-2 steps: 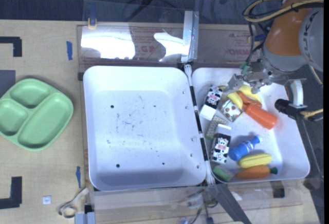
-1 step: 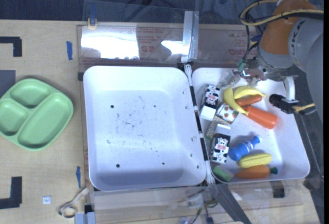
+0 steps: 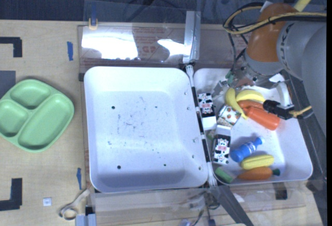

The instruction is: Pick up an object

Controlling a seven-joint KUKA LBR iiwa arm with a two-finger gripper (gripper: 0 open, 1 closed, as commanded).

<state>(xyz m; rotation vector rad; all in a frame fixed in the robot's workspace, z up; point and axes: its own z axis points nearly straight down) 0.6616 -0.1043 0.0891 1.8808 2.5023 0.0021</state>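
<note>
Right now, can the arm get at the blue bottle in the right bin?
Probably yes. The blue bottle lies uncovered in the right bin, its top free. The arm hangs over the bin's far end. A yellow banana lies close beside the bottle, which could crowd a grasp.

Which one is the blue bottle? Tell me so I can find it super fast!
Look in the right white bin, the one full of toys. Near its front edge, the blue bottle lies on its side just above a yellow banana and an orange carrot. It is the bin's one blue thing.
</note>
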